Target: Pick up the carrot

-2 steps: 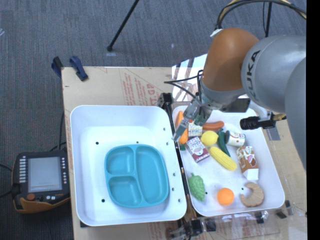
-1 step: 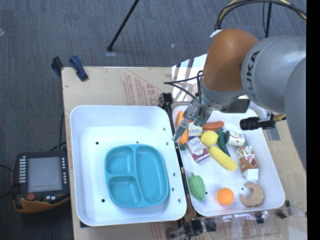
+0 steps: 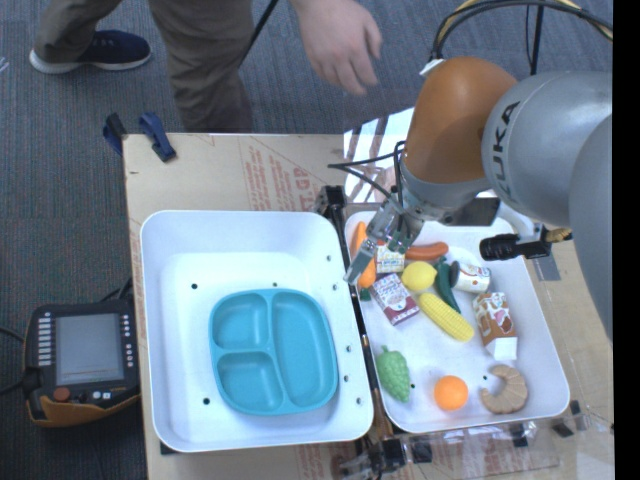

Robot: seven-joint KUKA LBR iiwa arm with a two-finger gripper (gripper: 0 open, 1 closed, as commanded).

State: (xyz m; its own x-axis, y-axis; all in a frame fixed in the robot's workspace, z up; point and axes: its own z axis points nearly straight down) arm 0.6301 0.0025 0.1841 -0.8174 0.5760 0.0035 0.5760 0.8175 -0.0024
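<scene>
Camera view shows two white bins side by side. The left bin [image 3: 170, 258] holds a blue tray [image 3: 273, 350]. The right bin [image 3: 545, 353] is full of toy food.

The carrot [image 3: 362, 255] is at the upper left corner of the right bin, right against the wall between the bins. It is orange and long. Its long side runs up and down the frame, leaning a little, from just below the bin's top edge down toward the middle. I cannot tell which end is the tip, since the gripper [image 3: 383, 244] covers part of it.

The gripper hangs right over the carrot, low in the bin. I cannot tell if it is apart or together, and I do not see the carrot held in it.

To do this step well, I think the gripper should pinch across the thin side of the carrot, near its middle. The wall is very close on the left, and a small box [image 3: 393, 297] and a lemon [image 3: 419, 276] sit just to the right, so it must go down straight and not bump them.
</scene>
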